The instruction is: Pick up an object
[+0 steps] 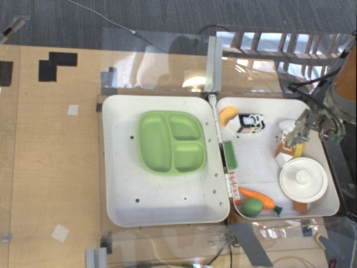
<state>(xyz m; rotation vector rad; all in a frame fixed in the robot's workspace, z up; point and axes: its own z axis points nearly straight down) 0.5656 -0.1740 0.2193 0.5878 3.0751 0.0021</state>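
Over on the right, the end effector hangs above the far right part of the right bin, just beside a small orange-and-white carton and something yellow tucked against it. From where I stand the fingers blur into the clutter beneath, so I cannot tell whether they are spread or pressed together, and nothing visibly sits between them.

That bin is crowded: a banana and a black-and-white toy at the far side, a green block along the left wall, a white bowl toward the near right, and a carrot with a green fruit in the near corner. The left bin holds a green divided plate, lying well apart from the arm.

My guess is this is the approach, with the carton the likeliest target. The next move calls for a straight descent with the fingers either side of it, taking care not to snag the bowl's rim close by.
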